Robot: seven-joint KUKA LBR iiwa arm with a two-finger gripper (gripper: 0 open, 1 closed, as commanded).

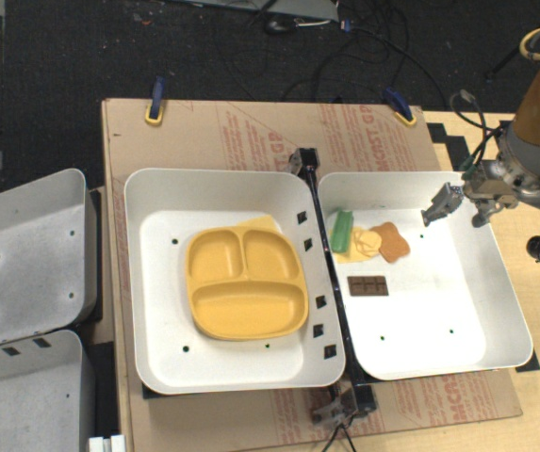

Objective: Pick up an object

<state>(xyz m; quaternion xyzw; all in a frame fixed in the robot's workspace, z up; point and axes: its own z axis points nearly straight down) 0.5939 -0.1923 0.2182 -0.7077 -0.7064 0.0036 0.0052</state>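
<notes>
The arm [538, 111] is reaching in from the right, its orange band sitting above a grey wrist, and the claw [460, 205] is hanging over the far right part of the right bin [496, 290]. Its two fingers [439, 205] are standing apart, spread fairly wide, with the left one pointing down and leftward toward the bin floor. Nothing is lying between them, and they are not touching any of the objects; whether a fingertip is grazing the white bin surface cannot be told from this angle.

The things to be picked are lying grouped in the far left part of the right bin, well apart from the claw. A green block [342, 232] is resting just beside the divider where the two bins meet. Touching it on its right is a yellow toy [367, 243], and an orange piece [392, 241] is leaning against that one's right side. A little nearer, apart from the cluster, a brown chocolate bar [367, 286] is lying flat on the bin floor.

In the left bin [156, 347] a yellow divided plate [247, 283] is sitting in the middle, three compartments facing up. Both bins are resting on a cardboard sheet [222, 130] held by clamps [155, 109] at its far edge.
</notes>
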